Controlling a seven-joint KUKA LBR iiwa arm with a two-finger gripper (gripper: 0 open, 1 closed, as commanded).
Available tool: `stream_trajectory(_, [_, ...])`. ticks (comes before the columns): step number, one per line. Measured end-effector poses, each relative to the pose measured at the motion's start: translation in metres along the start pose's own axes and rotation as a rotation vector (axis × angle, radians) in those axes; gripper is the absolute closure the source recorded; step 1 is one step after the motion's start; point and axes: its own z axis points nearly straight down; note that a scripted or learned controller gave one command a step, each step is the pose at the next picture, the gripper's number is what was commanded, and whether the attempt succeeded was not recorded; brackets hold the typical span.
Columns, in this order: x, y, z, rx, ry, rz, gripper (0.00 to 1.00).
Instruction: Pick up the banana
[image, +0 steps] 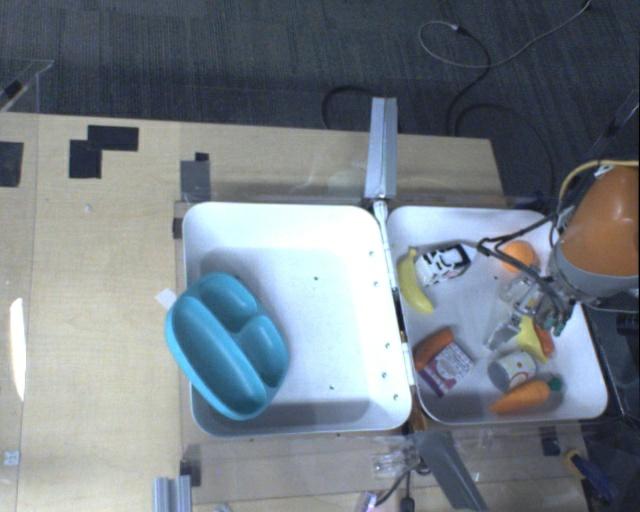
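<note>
The task is barely begun: the curved yellow banana (414, 284) lies untouched at the right bin's (590, 400) left wall, while the metal gripper (522, 322), fingers apart and empty, hovers well right of it.

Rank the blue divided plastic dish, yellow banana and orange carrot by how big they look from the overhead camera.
1. Blue divided plastic dish, by far the largest.
2. Yellow banana.
3. Orange carrot, close to the banana in length, so that order is unsure.

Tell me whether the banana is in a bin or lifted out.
In: the banana lies in the right bin, by its left wall, apart from the claw.
</note>
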Motion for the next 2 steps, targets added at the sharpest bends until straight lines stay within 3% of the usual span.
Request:
stream_trajectory(1, [-0.002,0.002,-0.01,-0.004,-0.002,0.002,1.0])
stream_trajectory(2, [0.048,0.078,-0.114,0.002,0.008,0.249,1.0])
